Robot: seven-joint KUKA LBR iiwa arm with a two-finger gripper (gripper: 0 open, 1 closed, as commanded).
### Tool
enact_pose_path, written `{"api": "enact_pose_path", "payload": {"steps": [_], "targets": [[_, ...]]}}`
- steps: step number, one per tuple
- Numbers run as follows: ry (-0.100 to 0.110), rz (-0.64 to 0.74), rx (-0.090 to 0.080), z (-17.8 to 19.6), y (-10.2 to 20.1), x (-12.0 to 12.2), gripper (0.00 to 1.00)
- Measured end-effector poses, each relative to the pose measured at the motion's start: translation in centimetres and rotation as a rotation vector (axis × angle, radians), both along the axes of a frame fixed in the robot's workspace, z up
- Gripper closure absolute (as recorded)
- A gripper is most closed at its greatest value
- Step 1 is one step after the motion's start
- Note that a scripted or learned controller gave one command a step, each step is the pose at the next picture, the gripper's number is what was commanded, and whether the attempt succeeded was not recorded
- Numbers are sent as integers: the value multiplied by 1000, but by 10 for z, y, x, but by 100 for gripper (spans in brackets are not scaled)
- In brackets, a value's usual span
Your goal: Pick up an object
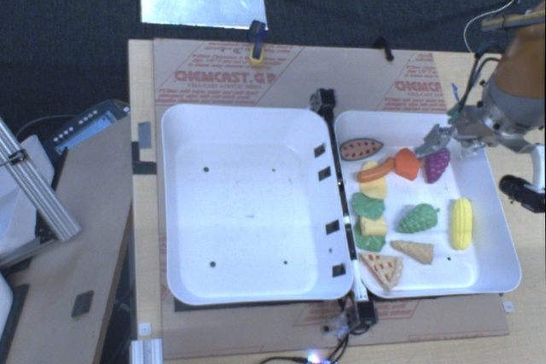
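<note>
The right bin point(486, 273) holds several toy foods. A purple grape bunch point(436, 164) lies near its far side, with an orange-red carrot point(388, 167) just left of it. A brown oval slice point(361, 149) lies at the far left. Toward the front sit a green leafy piece point(368, 205), a yellow cheese block point(373, 226), a green grape bunch point(418, 218), a yellow corn cob point(461, 222), a bread wedge point(413, 251) and a pizza slice point(383, 268). My gripper point(445, 140) hangs over the far right part of this bin, right above the purple grapes.
The left bin point(183, 268) stands beside the right one, joined by a black clamp strip point(337, 183). A cardboard sheet point(222, 68) lies under both bins. A grey device point(85, 125) and an aluminium rail point(34, 183) sit off the bench at the left.
</note>
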State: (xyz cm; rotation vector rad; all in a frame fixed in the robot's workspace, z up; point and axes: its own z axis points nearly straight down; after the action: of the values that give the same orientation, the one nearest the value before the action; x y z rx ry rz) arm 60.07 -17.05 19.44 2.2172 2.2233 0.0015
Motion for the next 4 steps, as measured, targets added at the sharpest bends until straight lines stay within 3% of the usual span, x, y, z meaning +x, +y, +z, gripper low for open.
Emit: {"api": "enact_pose_path", "payload": {"steps": [1,2,3,4], "targets": [[6,4,4,-116,6,22,0],[2,1,1,-109,-24,56,0],[1,5,2,-110,35,40,0],[-5,3,0,-98,31,42,100]]}}
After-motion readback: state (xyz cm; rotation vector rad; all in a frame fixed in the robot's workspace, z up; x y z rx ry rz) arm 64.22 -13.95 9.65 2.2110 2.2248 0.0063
